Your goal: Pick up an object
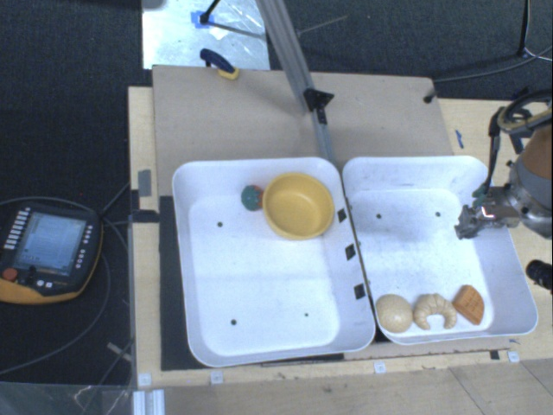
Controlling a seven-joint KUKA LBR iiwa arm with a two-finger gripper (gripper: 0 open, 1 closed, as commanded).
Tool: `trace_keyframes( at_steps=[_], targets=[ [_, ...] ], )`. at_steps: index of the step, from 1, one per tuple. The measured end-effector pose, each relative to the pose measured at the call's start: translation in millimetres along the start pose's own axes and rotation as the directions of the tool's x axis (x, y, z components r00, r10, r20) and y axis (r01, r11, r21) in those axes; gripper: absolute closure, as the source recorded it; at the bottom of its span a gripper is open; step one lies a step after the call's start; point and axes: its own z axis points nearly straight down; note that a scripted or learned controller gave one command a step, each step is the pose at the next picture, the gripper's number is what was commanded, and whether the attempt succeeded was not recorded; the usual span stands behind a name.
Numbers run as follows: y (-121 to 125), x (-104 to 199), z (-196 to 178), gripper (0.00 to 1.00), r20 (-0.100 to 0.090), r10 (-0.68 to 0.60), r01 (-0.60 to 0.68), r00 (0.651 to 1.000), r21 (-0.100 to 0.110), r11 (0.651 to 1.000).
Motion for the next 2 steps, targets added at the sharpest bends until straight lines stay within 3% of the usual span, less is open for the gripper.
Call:
trace_keyframes(
  at_steps=[2],
  targets=[
    [-2.8,-5.1,-85.0,1.0,0.0,0.0,0.0,1.0,0.0,1.0]
  ],
)
